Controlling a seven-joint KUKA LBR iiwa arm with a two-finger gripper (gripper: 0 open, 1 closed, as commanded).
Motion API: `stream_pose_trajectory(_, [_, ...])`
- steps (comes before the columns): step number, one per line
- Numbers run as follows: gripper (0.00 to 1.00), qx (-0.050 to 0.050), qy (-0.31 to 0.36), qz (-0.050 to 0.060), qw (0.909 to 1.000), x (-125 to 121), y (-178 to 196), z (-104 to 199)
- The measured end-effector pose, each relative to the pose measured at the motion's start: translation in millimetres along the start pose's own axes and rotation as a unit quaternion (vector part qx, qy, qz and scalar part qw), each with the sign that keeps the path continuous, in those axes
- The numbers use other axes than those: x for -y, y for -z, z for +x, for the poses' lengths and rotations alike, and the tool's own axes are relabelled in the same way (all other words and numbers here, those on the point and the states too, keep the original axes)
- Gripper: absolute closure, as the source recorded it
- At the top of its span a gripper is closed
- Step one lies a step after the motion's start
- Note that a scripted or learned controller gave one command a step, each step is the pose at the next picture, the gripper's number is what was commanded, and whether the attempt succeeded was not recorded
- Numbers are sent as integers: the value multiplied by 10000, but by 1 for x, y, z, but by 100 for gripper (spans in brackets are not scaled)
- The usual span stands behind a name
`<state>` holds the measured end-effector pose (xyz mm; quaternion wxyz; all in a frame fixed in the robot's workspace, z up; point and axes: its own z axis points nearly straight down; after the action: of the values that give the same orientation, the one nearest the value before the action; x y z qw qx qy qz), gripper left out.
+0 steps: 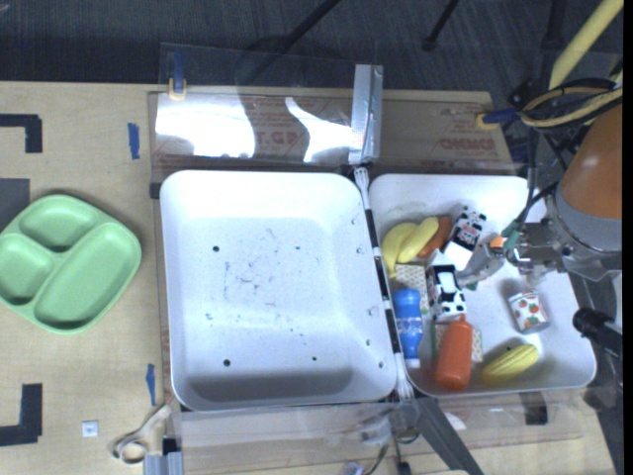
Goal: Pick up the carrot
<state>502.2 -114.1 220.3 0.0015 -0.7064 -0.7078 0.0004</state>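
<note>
The carrot (438, 236) is a slim orange piece in the right bin (569, 364). It lies against a yellow banana (407, 241) in the bin's upper left part. My gripper (485, 261) hangs over the middle of this bin, a short way right of and below the carrot. It is beside a black-and-white toy (448, 292). Nothing orange shows at its tip. The grey arm with its orange band (601, 171) comes in from the right edge.
The right bin also holds a blue bottle (407, 317), an orange-red bottle (453, 354), a yellow fruit (509, 360), a small white patterned cube (529, 311) and another black-and-white piece (469, 228). The left bin (183, 295) adjoins it. A green divided plate (64, 262) sits far left.
</note>
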Motion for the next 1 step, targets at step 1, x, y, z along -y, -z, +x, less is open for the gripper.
stream_pose_trajectory(1, [0,1,257,-5,9997,3,-76,-11])
